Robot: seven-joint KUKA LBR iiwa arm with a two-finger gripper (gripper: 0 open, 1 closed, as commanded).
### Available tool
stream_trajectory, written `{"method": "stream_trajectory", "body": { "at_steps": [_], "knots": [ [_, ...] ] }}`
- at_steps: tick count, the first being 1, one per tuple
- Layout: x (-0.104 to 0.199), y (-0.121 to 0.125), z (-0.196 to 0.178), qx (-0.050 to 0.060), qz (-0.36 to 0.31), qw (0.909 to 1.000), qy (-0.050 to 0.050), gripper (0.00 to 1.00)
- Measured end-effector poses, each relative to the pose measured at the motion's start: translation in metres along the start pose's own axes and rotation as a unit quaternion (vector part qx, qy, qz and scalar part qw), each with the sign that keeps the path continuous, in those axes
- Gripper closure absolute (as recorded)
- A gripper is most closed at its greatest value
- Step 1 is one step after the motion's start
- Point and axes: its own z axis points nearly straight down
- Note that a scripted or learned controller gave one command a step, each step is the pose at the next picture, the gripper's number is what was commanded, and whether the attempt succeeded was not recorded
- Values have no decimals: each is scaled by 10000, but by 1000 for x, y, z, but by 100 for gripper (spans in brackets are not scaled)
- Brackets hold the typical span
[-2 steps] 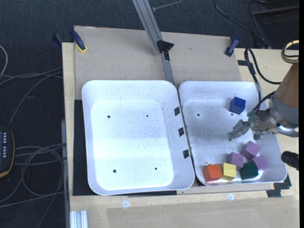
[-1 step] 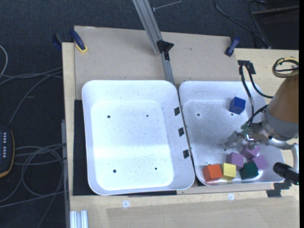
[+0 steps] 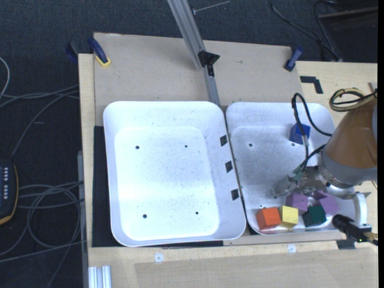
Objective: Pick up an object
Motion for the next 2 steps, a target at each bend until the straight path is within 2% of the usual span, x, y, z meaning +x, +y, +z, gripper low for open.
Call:
{"method": "stream_trajectory", "body": {
  "at_steps": [1, 2],
  "knots": [
    [0, 2, -14, -38, -6, 10000, -10, 100],
    [-10, 5, -72, -67, -2, 10000, -29, 100]
  ]
}}
